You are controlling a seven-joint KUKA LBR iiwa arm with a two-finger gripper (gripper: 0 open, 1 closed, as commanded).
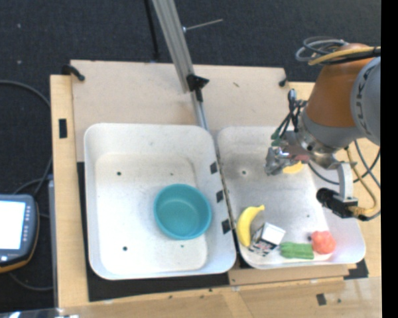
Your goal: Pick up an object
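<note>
In the right bin [252, 144], jaws' state unclear, gripper [273, 161] beside a yellow object [293, 168]; banana [248, 222] well apart.

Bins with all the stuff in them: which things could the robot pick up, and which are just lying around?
Things it could pick up: banana, small box, green thing, red thing, yellow thing by the gripper, teal bowl.

Just lying around: metal pole, screen, cables.
</note>
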